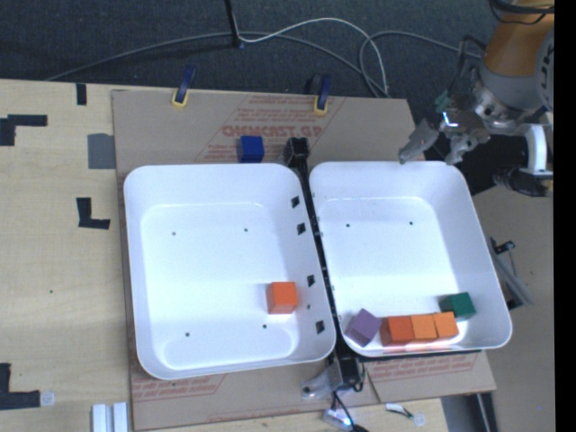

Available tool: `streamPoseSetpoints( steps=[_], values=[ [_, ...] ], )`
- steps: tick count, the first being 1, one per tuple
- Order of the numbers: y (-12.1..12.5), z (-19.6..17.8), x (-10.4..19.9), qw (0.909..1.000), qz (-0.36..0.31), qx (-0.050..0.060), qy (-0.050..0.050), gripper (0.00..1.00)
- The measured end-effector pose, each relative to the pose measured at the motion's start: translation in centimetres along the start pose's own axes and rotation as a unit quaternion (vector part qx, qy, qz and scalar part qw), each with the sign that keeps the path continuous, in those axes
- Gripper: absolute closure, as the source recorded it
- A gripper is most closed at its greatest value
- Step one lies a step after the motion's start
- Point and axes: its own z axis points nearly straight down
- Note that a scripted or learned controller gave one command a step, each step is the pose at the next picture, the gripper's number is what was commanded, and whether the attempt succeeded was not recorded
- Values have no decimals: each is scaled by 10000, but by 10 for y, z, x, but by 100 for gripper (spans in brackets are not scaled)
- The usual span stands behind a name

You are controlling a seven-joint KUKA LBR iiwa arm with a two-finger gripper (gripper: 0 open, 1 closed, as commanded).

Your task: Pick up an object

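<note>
My gripper hangs above the far right corner of the right bin, fingers spread open with nothing between them. An orange cube lies in the left bin near its front right. Along the front wall of the right bin sit a purple block, a row of orange blocks and a green block. All of these lie well away from the gripper, toward the front of the bench.
A blue cube rests on the cardboard behind the left bin, beside a black clamp. Cables trail across the dark floor at the back. Black clips line the seam between the bins.
</note>
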Motion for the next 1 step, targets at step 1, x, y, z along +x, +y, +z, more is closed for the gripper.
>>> streamPoseSetpoints(
  steps=[1],
  values=[
    [1,-5,0,10000,-6,-44,-6,0]
  ],
)
